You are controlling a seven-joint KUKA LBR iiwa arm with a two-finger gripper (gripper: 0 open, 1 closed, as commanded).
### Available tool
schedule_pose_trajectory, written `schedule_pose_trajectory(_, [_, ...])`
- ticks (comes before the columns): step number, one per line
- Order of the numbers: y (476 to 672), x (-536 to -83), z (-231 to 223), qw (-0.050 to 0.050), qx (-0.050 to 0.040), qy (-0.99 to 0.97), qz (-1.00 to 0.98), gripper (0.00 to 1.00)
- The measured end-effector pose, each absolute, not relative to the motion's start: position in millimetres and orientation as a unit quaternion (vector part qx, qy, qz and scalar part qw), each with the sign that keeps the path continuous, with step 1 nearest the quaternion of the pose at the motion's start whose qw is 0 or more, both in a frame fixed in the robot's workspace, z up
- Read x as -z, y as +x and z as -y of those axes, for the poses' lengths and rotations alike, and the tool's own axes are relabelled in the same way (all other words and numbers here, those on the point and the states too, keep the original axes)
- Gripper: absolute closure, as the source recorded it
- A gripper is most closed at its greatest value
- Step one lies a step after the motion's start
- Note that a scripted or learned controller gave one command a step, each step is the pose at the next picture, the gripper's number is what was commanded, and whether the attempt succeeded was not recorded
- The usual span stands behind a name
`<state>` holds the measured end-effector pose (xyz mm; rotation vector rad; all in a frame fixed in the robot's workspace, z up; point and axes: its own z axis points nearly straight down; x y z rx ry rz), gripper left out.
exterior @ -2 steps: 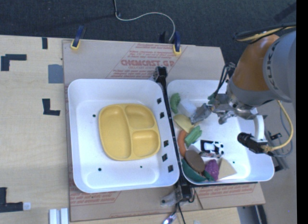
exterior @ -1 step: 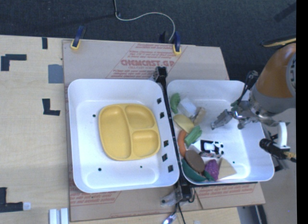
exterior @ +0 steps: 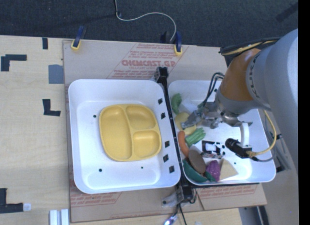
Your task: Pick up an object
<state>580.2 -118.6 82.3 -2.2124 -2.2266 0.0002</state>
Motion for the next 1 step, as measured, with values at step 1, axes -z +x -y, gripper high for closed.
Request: schedule_pose_trajectory(1, [659.5, -192.3, 8.8, -0.005, 0.0066, -0.702, 0.712, 0.00])
